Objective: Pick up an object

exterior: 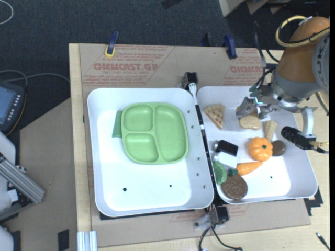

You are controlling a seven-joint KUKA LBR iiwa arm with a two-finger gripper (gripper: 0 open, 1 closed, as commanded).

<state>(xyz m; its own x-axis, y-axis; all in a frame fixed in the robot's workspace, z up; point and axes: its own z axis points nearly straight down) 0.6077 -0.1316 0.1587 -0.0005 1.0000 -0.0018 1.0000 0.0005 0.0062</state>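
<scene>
The right bin (293, 184) holds several toy foods: a tan cracker wedge (215, 115), a beige piece (250, 122), an orange pumpkin (260, 148), a carrot (249, 167), a brown round cookie (234, 186), a black-and-white block (226, 148) and a dark brown piece (278, 148). My gripper (255, 107) hangs low over the far part of this bin, right above the beige piece. Nothing shows between its fingers.
The left bin (104, 182) holds a green three-compartment plate (155, 132). A pale wedge (269, 128) lies beside the beige piece. A black cylinder (296, 136) juts from the arm over the right bin's right side. Clamps (110, 45) sit at the bench's far edge.
</scene>
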